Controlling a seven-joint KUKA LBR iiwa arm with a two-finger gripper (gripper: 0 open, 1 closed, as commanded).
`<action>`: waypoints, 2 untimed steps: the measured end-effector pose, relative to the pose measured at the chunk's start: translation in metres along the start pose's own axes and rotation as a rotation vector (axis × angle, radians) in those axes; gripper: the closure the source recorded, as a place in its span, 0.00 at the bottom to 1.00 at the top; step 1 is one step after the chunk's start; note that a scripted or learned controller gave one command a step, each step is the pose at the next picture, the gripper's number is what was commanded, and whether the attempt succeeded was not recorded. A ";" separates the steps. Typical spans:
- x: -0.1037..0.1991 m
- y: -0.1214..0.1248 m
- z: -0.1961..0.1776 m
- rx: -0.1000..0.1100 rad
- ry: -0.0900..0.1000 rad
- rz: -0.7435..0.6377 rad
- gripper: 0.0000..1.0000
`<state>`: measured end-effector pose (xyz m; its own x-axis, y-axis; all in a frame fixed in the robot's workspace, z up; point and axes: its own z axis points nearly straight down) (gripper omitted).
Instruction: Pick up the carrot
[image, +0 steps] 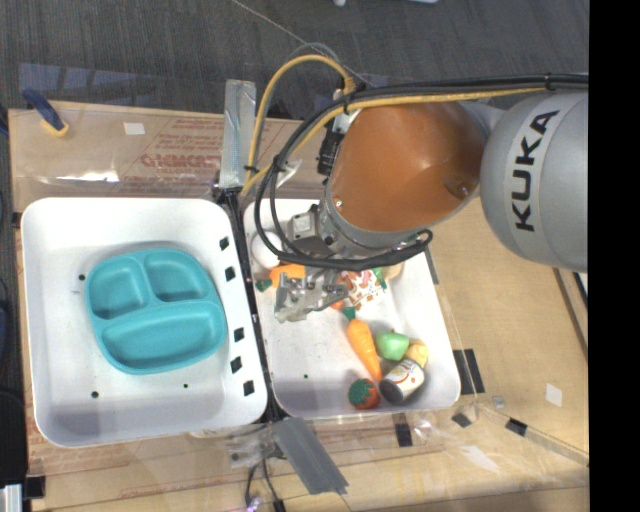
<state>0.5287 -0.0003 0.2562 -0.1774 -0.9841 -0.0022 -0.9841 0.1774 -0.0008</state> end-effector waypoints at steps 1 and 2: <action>0.000 0.053 -0.024 -0.003 0.002 -0.314 1.00; 0.048 0.034 -0.095 0.001 0.003 -0.454 1.00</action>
<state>0.4869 -0.0421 0.3514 0.2721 -0.9623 0.0015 -0.9623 -0.2722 -0.0023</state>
